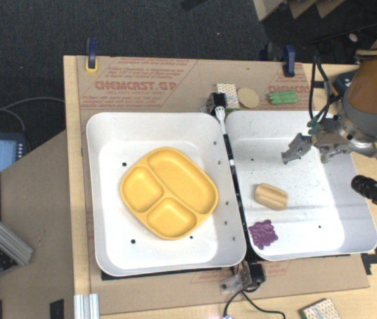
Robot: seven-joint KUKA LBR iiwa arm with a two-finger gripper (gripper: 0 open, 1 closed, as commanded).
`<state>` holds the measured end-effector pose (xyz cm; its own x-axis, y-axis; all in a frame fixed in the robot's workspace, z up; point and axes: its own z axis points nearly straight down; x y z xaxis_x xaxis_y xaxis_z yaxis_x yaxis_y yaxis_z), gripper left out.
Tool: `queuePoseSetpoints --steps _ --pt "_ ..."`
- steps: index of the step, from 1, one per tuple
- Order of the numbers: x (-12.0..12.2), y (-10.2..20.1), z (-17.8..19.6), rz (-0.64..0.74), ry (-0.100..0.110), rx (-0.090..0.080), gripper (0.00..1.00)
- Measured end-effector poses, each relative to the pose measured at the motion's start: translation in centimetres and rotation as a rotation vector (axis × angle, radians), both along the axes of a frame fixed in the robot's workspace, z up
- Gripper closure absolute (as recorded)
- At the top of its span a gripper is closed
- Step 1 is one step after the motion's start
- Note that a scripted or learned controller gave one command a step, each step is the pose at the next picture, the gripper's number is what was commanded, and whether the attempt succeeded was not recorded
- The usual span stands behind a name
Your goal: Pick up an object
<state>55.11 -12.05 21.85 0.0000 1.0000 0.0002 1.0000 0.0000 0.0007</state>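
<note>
- The hand (299, 149) is seen over the upper part of the right bin (348, 239), reached in from the right edge of the camera view, with the grey wrist and orange band behind it.
- Finger spread cannot be told: the fingers are read as one dark grey shape pointing left and down, and no gap is made out.
- Nothing is seen held between them; the bin floor under the tip is bare white.
- The nearest task thing is judged to be the tan bread roll (271, 196), lying on the right bin floor, below and slightly left of the hand, near but apart from it.
- The roll's long axis is laid roughly left to right, tilted a little down to the right; a grasp across its short side is judged the better fit.
- The purple grape bunch (263, 233) is found further down the same bin, just below the roll and close to the left wall, apart from the roll.
- The yellow divided plate (168, 192) is set in the middle of the left bin (102, 145), well apart from the hand, across the wall between the bins.
- Beyond the bins, a tan round piece (248, 98) and a green piece (282, 98) are left on the surface (142, 78), above the right bin and outside it.
- The coming move is judged to be a short travel down and left, then a descent onto the roll.
</note>
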Motion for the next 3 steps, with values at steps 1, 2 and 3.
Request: queuePoseSetpoints --steps 1,2,3 --pt "-7.8 2.4 -13.4 -0.002 0.019 0.006 0.00" --pt "-3.8 2.5 -13.4 0.002 -0.003 -0.002 0.00" --pt "-0.8 1.8 -13.4 0.001 -0.004 -0.002 0.00"
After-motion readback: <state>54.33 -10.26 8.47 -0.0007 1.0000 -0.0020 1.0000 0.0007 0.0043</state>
